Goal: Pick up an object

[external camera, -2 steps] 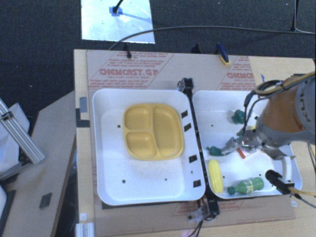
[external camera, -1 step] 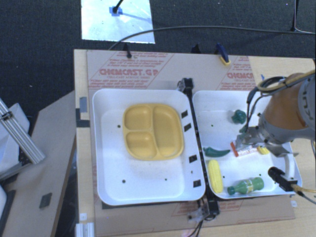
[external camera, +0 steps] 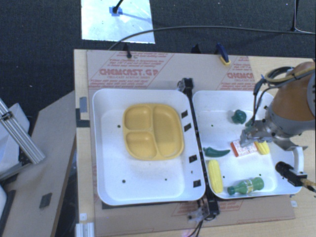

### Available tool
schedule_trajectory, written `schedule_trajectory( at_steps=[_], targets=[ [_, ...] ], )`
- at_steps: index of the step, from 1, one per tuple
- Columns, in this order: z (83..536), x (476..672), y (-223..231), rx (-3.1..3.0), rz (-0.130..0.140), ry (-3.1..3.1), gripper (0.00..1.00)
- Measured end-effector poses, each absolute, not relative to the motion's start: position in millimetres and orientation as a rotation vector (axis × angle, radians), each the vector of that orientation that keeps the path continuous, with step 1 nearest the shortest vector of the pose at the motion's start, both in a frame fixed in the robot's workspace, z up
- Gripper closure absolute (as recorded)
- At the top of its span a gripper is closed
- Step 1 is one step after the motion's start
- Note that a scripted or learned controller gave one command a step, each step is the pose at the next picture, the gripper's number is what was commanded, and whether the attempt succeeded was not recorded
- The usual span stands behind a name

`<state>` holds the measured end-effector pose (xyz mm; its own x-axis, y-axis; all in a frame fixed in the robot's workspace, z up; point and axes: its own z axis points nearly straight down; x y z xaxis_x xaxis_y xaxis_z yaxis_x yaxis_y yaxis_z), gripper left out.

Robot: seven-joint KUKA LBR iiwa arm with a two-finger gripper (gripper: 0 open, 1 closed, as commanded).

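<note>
My gripper (external camera: 251, 136) hangs over the middle of the right bin (external camera: 217, 107), right above a small red and white box (external camera: 243, 149) and a yellow piece (external camera: 262, 147) beside it. A dark green pepper (external camera: 216, 152) lies left of the box. An ear of corn (external camera: 215, 176) and a green bottle (external camera: 246, 186) lie near the bin's front wall. A small teal-green object (external camera: 239, 116) sits toward the back. The arm's wrist covers the bin's right part.
The left bin (external camera: 106, 147) holds a yellow divided plate (external camera: 152, 132). A black divider with clips (external camera: 193, 142) runs between the two bins. A metal frame (external camera: 19, 137) stands at the far left, off the bench.
</note>
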<state>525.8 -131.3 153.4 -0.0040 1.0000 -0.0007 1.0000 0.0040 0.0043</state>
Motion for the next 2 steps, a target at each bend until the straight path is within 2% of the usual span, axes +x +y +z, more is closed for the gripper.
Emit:
schedule_trajectory(
  at_steps=[1, 2],
  targets=[
    [216.9, 527.5, -135.6, 2.212, 0.006, 2.222, 1.0],
    [225.8, 528.6, -135.7, 2.214, 0.003, 2.225, 1.0]
  ],
)
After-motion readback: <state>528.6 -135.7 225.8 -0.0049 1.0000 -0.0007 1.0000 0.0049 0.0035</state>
